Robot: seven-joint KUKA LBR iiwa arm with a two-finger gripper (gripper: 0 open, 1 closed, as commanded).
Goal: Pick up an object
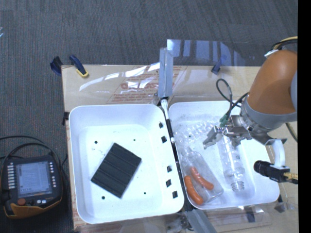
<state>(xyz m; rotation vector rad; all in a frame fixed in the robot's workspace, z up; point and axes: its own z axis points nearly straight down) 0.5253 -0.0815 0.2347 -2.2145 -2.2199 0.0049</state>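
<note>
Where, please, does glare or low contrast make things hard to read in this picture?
Camera view: glare streaks the clear sheet behind the bins; the clear bottle and clear plastic nearly vanish against the white right bin; the black pad reads sharply.

— What lies in my right bin?
— A clear plastic bottle, on its side, cap end toward the near rim. Left of it, a clear packet holding orange sausages, tilted.
— And my left bin?
— A black ribbed slab, flat, turned diagonally, near the middle.
</note>
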